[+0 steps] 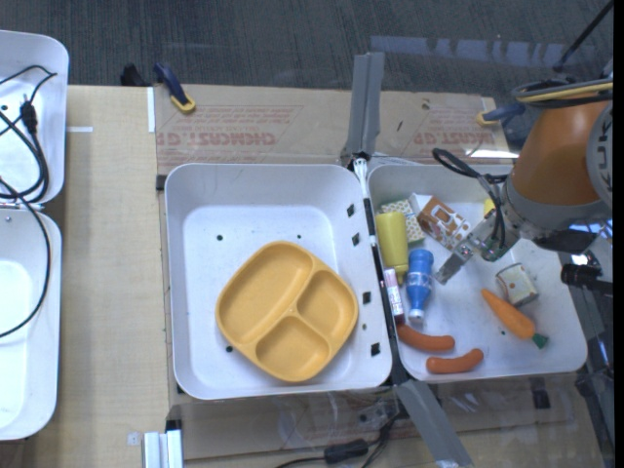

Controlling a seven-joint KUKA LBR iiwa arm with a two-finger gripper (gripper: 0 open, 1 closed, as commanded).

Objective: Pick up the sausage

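Cardboard (292,125) under the bins reads "CHEMCOZT" mirrored. Left bin (195,261) holds a yellow plate (286,310); right bin (561,354) has two sausages (426,339), a carrot (512,315), and bottles (417,281). Gripper (456,258) hovers there, can't tell its jaws.

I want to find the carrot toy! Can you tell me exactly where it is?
Look in the right bin, the one crowded with toys. Near its right wall lies the carrot, slanting down to a green stub. The two sausages to its left are redder and rounded, while the carrot is bright orange and tapered.
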